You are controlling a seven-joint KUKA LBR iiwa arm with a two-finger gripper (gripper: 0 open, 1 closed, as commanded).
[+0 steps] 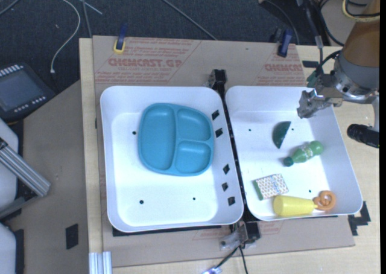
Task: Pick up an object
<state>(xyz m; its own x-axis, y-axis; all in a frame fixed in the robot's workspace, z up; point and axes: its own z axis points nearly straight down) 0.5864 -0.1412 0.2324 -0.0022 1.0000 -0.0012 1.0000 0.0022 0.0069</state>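
The right bin (338, 146) holds a dark green wedge-shaped piece (280, 134), a green bottle (304, 152) lying on its side, a small patterned card (269, 185), a yellow object (294, 206) and an orange ring (325, 200) touching its right end. My gripper (309, 105) hangs over the bin's upper right part, above and to the right of the green wedge, with nothing visibly between its fingers. The left bin (120, 164) holds a blue divided plate (176, 139).
A black divider with clips (224, 146) runs between the two bins. Cardboard (181, 52) lies under both bins, held by blue clamps (284, 42) at the back. Cables (48, 1) cross the dark floor behind, and a black device (21, 89) sits at the left.
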